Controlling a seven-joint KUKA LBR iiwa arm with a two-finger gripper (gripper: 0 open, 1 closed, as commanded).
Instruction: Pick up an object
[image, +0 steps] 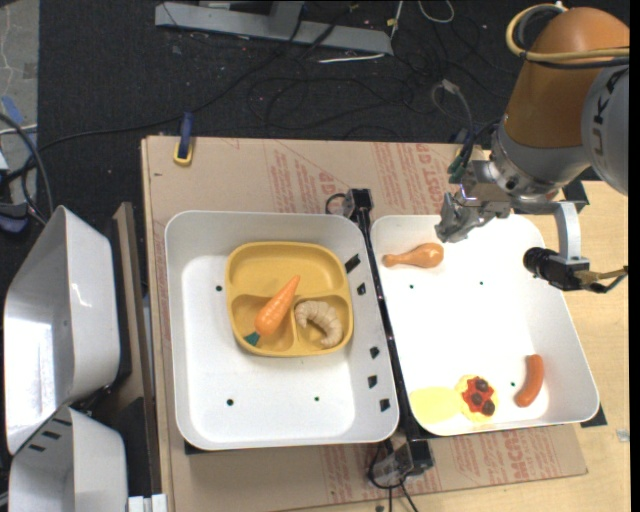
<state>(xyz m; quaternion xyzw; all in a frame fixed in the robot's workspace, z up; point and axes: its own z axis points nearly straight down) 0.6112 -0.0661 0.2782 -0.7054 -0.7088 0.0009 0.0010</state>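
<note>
My gripper (453, 226) hangs over the far left corner of the right bin (560, 300), just right of and above a tan drumstick (415, 258) that lies on the bin floor. Nothing shows in the gripper. An orange sausage (529, 380) lies near that bin's front right corner. A yellow slice with red and dark toppings (458, 399) rests at the front edge. In the left bin (200, 400) a yellow divided plate (250, 265) holds an orange carrot (277, 305) and a pale shrimp (321, 320).
The grey arm with its orange band (565, 50) comes in from the upper right. A black fixture (552, 266) juts over the right bin's right side. Black clips line the seam between the bins (375, 300). White containers (55, 320) stand at the left.
</note>
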